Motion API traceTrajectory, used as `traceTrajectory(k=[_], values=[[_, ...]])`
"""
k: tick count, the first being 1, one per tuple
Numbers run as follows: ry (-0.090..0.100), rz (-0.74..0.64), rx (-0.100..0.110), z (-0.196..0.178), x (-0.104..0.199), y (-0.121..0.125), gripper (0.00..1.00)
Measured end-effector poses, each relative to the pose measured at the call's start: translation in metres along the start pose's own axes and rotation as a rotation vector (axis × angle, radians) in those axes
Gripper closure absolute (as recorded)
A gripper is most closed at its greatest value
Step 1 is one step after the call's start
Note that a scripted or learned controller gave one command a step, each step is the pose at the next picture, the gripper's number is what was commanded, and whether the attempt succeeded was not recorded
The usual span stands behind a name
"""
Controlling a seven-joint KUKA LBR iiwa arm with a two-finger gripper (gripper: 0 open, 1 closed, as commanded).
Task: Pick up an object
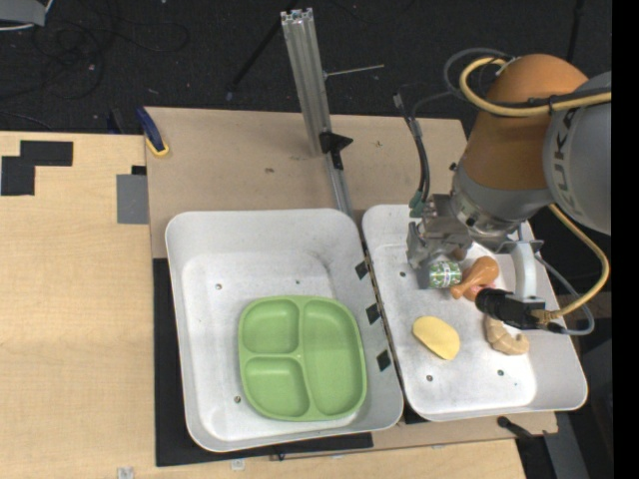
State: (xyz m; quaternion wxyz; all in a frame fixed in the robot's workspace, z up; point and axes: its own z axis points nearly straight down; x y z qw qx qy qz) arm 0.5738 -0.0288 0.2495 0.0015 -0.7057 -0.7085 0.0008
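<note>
Two-finger gripper (437, 257) sits low in right white bin (559, 387) over small green-and-white can (445, 273) — jaw state cannot be told. Risk: crowded orange carrot-shaped toy (473, 274) nudges the grasp — slip.

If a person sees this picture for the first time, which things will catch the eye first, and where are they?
The grey and orange arm dominates the upper right, its gripper lowered into the right bin just above a small green and white object. The bright green divided plate lies in the left bin. A yellow object rests in the right bin, below the gripper.
</note>
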Motion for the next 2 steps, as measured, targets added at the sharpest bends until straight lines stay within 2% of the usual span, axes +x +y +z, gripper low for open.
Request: traceTrajectory(k=[1, 2], values=[[0.001, -0.001, -0.001, -0.001, 0.058, 0.002, 1.00], [0.000, 0.000, 0.001, 0.013, 0.102, 0.008, 1.00]])
